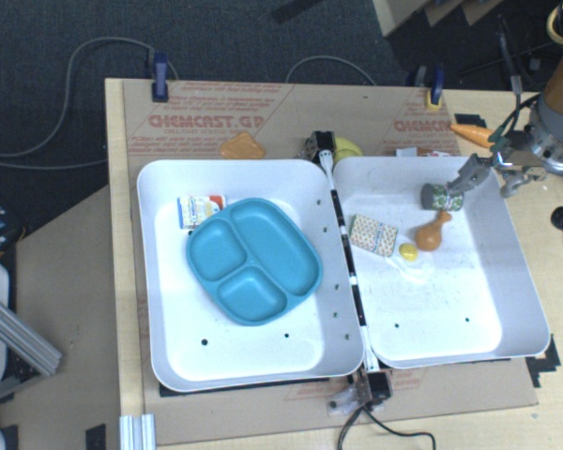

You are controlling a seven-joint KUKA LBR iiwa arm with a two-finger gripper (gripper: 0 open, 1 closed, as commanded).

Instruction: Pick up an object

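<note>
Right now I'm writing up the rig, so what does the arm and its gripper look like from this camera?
The arm comes in at the right edge as a rounded grey metal body. Dark cables loop beside it, and an orange piece sticks out next to them. The gripper is a slim grey metal part, paler along its top.

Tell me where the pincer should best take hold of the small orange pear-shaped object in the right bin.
Probably across the narrow neck of the orange pear-shaped object, coming from above. It lies on the right bin floor, its fat end close to a small yellow piece, so the neck offers more room.
</note>
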